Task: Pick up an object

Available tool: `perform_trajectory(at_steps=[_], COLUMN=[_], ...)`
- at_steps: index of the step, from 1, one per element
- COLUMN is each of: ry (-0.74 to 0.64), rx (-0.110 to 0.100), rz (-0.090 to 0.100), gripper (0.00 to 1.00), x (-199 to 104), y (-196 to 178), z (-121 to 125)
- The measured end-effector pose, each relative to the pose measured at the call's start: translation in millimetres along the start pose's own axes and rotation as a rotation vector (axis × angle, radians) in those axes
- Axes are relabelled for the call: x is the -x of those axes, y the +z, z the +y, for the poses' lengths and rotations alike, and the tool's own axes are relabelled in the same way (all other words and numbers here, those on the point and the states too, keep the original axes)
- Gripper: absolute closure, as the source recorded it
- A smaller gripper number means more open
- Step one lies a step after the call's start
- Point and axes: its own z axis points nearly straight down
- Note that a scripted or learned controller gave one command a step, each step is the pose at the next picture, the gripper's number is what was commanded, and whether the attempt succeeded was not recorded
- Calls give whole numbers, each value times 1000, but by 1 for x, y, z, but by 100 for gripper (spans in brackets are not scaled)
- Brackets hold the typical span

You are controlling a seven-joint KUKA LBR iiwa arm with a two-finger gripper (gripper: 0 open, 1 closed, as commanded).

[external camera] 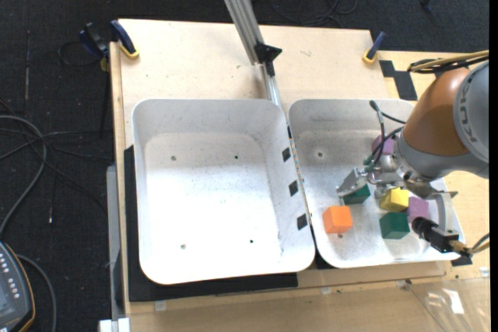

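The gripper (367, 181) sits low in the right bin (327, 128); its opening and contents cannot be determined. Candidate objects: orange cube (338, 219) at its 7 o'clock, yellow block (395, 200) at 4 o'clock, green cube (394, 225) beyond.

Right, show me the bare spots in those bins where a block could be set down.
The left bin has bare floor from wall to wall. In the right bin, the far-left stretch along the divider is free. Its near-right part is crowded: orange block, green block, yellow block and the gripper.
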Motion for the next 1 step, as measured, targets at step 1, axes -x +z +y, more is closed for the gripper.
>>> perform_trajectory(at_steps=[1], ry=[3], rx=[1], rz=[-17], gripper=[100], x=[6], y=[-8], z=[-3])
